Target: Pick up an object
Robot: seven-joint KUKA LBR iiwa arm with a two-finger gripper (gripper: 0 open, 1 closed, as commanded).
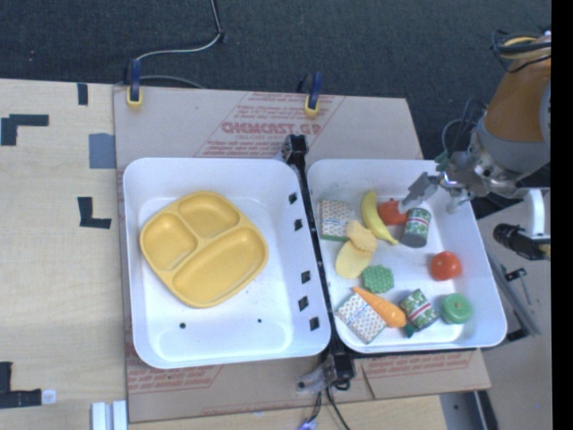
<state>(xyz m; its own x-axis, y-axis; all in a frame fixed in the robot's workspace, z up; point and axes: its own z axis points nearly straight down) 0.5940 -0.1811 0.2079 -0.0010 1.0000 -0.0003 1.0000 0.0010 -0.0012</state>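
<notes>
The right bin [474, 240] holds several toy foods: a banana [375, 215], a small red piece [390, 211], a green-labelled can [415, 227], a red tomato [445, 264], a green cap [457, 308], a second small can [418, 310], a carrot [382, 305], two checkered boxes [361, 317] [334, 218], a green ridged piece [378, 279] and pale yellow pieces [355, 249]. My gripper [439, 193] hangs over the bin's upper right part, just above and right of the green-labelled can. Its fingers [417, 190] are spread open with nothing between them.
The left bin [152, 330] carries a yellow divided plate [204, 246]. A black divider with clips [309, 240] runs between the bins. Both bins rest on a cardboard sheet [260, 124] held by two clamps [133, 93] at the back.
</notes>
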